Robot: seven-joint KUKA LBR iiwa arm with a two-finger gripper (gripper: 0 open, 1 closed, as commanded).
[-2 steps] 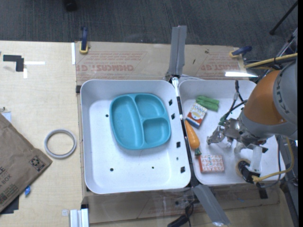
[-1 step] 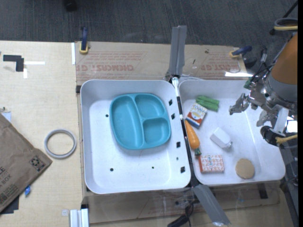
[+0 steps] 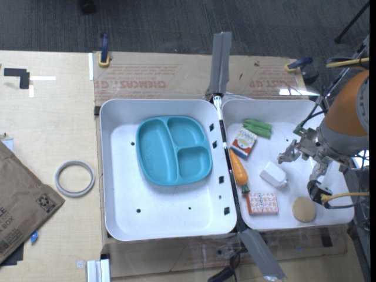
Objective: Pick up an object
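Right bin (image 3: 343, 213), right of frame: white block (image 3: 273, 174) at centre, carrot (image 3: 238, 168), green beans (image 3: 258, 127), two small boxes (image 3: 244, 142), tan disc (image 3: 304, 209). Gripper (image 3: 295, 147) above bin's right part; fingers' state cannot be told. Left bin (image 3: 117, 175): blue plate (image 3: 174, 150)

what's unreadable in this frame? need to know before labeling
- Gripper: small metal parts at a slant in the camera view; open or shut is unclear.
- Small carton and patterned box: print too small to read.
- Arm: cut off by the right edge.
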